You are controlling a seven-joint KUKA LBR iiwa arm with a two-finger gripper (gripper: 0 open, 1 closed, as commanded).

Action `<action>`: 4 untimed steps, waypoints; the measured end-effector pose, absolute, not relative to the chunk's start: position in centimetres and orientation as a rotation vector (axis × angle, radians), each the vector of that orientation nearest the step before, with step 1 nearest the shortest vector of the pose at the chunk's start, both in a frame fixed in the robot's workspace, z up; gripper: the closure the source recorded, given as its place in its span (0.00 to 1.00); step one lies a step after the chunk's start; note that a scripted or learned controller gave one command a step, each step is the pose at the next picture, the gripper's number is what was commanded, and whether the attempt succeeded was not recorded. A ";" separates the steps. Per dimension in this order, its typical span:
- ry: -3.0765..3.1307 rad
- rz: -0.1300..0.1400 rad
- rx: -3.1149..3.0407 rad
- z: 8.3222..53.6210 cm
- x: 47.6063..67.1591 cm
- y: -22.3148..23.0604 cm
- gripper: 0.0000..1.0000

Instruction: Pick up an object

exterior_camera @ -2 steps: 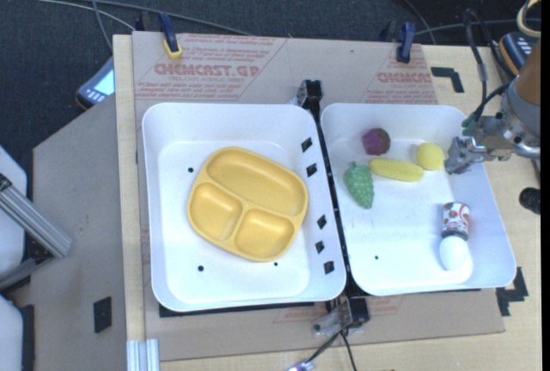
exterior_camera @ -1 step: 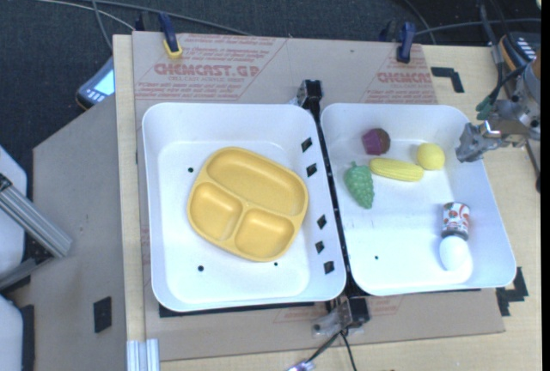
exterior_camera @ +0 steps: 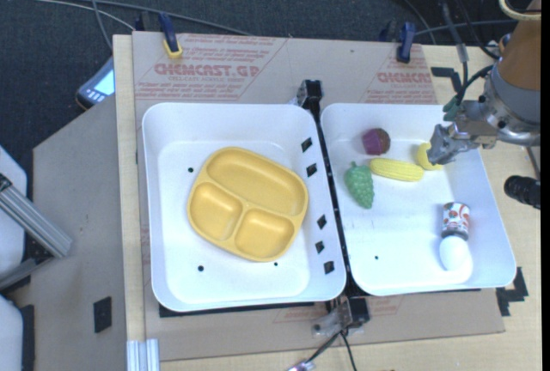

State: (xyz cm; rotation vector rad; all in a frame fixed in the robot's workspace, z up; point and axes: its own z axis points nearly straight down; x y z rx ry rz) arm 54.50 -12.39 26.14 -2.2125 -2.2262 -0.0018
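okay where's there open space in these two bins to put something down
Right bin: bare floor along the near side, from below the green grapes across to the white bottle. Left bin: only a border strip around the yellow tray. Crowded: the right bin's far half, with the purple fruit, corn and gripper.

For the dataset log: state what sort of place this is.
Probably a robotics lab test bench: two white bins clamped on a board, toy food such as corn, and cables on dark carpet.
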 end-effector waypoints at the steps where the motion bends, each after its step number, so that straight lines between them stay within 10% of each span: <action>1: -2.225 0.000 -2.211 26.0 53.2 -6.4 1.00; 4: -2.225 0.001 -2.210 24.1 50.5 8.3 1.00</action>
